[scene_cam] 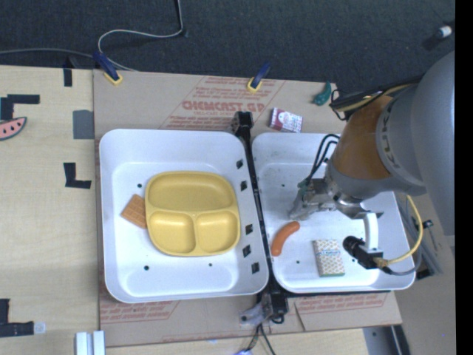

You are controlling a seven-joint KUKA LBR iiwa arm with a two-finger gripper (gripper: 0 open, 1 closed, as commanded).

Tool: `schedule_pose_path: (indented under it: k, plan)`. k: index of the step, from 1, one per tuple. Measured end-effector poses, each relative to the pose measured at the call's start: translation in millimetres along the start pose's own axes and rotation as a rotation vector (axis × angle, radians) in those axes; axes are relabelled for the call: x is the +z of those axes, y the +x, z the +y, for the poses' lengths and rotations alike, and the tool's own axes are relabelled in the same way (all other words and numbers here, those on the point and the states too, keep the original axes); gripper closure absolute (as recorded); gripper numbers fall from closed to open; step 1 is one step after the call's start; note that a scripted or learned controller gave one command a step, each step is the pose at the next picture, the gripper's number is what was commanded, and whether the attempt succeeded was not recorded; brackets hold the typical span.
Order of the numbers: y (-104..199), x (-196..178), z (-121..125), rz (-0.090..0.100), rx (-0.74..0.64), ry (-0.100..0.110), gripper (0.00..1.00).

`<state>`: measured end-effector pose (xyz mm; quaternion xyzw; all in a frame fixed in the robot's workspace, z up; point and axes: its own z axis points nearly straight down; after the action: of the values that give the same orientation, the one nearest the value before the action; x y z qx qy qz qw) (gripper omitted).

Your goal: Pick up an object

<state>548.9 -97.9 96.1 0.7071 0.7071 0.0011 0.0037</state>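
**Hand low in right bin, above the sausage, nothing gripped yet**

Arm (414,139) is the nearest thing to the lens: big grey link and orange band coming in from 3 o'clock, covering the right bin's far-right corner. Hand (309,202) sits low inside the right bin (295,150), near the bin's middle. Finger state: cannot tell, the tips blur into the white floor and the wrist cabling. No object visibly between them.

Candidate targets in the right bin:
- orange sausage-shaped toy (284,237), lying slantwise just at 7 o'clock of the hand, close but apparently apart from it
- small printed box (329,257), flat on the floor at 5 o'clock of the hand, a bit further off

Left bin (118,198) carries a yellow divided tray (194,213) with a tan cracker-like piece (134,211) tucked under its 9 o'clock edge. Well apart from the hand, not relevant for this try. Small red-and-white packet (284,120) lies on the bench beyond the bins at 12 o'clock.

My read: approach phase, sausage is the likely pick. To do it well:
- shift toward 7 o'clock until centred over the sausage's middle
- rotate so the fingers close across its short axis, not along its length
- go down to the floor before closing; it's round and will likely roll or squirt out of a high pinch
- keep clear of the divider wall at 9 o'clock
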Motion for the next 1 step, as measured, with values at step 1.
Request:
schedule_pose_path:
  k: [1]
  plan:
    - [0.1, 0.1, -0.1, 0.000, 0.000, 0.001, 0.00]
